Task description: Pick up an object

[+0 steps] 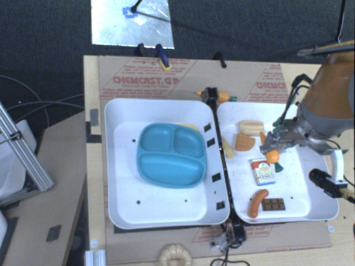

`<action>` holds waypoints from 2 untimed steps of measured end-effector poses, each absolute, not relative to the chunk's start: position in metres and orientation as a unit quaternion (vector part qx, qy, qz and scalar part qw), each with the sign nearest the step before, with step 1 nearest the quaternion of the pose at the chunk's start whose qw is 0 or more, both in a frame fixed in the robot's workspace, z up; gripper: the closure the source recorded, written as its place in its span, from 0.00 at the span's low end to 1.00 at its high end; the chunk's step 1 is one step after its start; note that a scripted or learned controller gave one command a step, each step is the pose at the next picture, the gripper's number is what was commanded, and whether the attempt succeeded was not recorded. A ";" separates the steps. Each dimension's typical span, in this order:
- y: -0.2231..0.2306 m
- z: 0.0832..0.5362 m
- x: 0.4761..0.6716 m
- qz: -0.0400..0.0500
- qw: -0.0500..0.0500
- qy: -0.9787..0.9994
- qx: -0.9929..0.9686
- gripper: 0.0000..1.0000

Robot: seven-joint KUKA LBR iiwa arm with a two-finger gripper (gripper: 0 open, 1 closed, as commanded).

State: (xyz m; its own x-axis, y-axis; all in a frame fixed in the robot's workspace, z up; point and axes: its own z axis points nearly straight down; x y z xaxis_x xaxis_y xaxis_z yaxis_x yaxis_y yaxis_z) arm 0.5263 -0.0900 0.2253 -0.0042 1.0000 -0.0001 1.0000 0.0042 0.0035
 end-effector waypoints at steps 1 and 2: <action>-0.036 0.215 0.530 0.001 0.000 0.710 0.704 1.00; 0.019 0.212 0.533 0.001 -0.001 0.711 0.703 1.00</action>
State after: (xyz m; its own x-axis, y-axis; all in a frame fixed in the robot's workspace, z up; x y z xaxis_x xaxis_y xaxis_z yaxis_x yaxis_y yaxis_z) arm 0.5328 0.0195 0.2118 -0.0103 0.9999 0.0024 0.9999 0.0103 0.0010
